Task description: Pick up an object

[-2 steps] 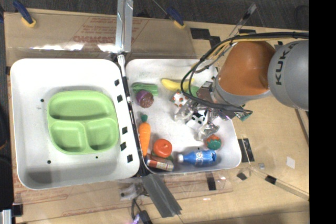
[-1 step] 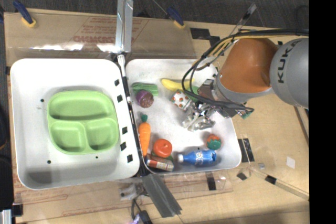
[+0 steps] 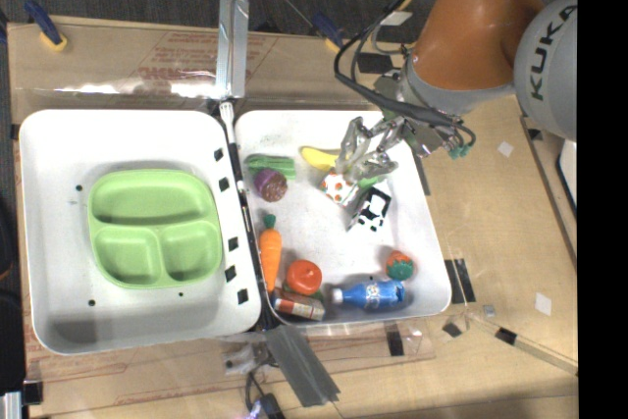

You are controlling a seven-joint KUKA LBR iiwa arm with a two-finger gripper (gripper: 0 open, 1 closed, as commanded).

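My gripper point(image 3: 361, 168) hangs low over the upper middle of the right bin point(image 3: 428, 211). Just left of it lie a yellow banana point(image 3: 314, 155) and a white die with red dots point(image 3: 336, 188). A black-and-white object point(image 3: 371, 209) sits directly below it. Something small and green shows at its tip, too blurred to identify. Further left are a green cucumber point(image 3: 270, 164) and a maroon ball point(image 3: 271, 184). Along the bin's lower part lie a carrot point(image 3: 269, 250), a red tomato point(image 3: 304, 277), a blue bottle point(image 3: 371, 293), a strawberry point(image 3: 398, 265) and a brown tube point(image 3: 299, 308).
The left bin point(image 3: 39, 211) holds a green divided plate point(image 3: 152, 226). A metal divider post point(image 3: 233, 44) rises between the bins at the back. The arm's orange band point(image 3: 471, 34) and cables point(image 3: 368, 64) overhang the right bin's far right corner.
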